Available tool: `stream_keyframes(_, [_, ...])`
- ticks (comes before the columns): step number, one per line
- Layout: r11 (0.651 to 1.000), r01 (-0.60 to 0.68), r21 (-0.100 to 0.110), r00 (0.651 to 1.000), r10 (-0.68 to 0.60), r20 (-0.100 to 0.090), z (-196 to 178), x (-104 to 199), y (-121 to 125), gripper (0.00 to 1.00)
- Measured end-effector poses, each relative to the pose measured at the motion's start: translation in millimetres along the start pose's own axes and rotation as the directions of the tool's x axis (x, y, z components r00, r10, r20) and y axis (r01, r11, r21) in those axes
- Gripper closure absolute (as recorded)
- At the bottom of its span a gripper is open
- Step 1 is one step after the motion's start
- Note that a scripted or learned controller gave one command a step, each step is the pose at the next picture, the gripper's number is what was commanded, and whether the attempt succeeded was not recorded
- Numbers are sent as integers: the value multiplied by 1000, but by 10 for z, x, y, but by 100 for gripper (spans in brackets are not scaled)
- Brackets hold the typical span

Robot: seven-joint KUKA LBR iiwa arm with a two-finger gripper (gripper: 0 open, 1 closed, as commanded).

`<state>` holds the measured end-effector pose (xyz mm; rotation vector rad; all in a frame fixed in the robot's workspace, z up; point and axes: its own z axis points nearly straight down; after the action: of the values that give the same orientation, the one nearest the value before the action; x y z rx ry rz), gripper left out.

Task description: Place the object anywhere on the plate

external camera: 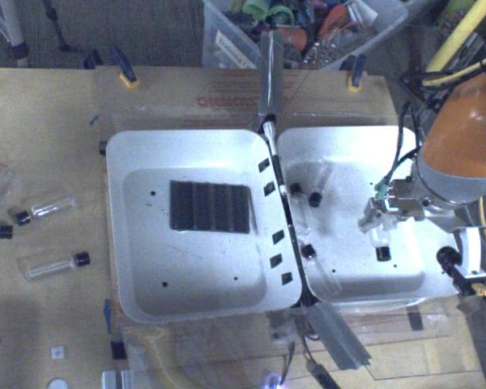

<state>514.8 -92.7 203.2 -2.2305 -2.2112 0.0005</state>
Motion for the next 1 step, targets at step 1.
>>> stream_keyframes(1, [1000, -9, -1, 1000, 9, 1, 1, 810, 142, 100])
